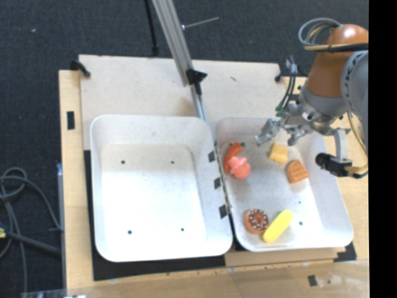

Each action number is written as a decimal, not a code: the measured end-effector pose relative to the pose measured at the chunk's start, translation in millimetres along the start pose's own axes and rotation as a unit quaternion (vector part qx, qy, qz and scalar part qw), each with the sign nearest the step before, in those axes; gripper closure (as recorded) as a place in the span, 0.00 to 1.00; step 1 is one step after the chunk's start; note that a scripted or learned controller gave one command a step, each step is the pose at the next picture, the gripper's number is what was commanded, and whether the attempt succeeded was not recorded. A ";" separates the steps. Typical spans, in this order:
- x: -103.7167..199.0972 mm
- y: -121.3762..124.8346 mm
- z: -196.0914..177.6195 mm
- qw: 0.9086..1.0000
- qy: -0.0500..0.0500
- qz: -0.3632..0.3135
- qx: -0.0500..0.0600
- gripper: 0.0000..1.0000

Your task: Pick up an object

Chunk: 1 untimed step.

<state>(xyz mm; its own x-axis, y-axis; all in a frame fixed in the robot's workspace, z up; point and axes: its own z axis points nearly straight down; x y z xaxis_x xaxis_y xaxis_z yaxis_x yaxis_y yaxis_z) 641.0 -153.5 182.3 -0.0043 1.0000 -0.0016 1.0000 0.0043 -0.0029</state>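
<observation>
Pincer (280,133) open above yellow block (278,153).

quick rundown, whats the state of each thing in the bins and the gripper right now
gripper: open, above the right bin's far end, holding nothing
yellow block: lying loose just below the gripper
orange waffle piece: lying flat, beside the yellow block
pink toy: resting near the right bin's left wall
donut: lying flat, touching the banana
banana: lying at a slant
right bin: holds all five toys
</observation>
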 end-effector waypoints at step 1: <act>4.2 -6.8 45.9 1.000 0.000 0.002 0.000 0.00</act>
<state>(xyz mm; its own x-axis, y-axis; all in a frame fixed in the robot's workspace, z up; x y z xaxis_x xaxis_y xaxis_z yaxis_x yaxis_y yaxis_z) 634.1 -149.4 136.3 -0.0007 1.0000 -0.0016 1.0000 0.0007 -0.0032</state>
